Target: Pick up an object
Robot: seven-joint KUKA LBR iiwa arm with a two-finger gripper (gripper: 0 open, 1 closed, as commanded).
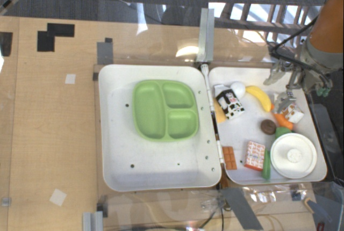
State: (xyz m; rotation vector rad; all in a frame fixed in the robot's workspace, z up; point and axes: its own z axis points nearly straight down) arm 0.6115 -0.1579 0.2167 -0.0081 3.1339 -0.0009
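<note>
Left bin (pixel 115 171): holds a green divided plate (pixel 165 109).
Right bin (pixel 317 173): banana (pixel 259 98), black-and-white carton (pixel 229 103), brown ball (pixel 268 127), white bowl (pixel 293 156).
Claw (pixel 286 96): hangs above the right bin's far right side, beside the banana; grip cannot be told.

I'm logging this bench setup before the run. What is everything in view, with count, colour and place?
bins: two, white, side by side on the bench
divided plate: one, green, in the left bin
banana: one, yellow, right bin, far side
cow-patterned toy: one, black and white, right bin near the divider
round brown item: one, brown, right bin middle
carrot-like item: one, orange, right bin, beside the hand
bowl: one, white, right bin near corner
small box: one, red and white, left of bowl
arm: one, grey with orange band, from right
hand: one, over the right bin
</note>
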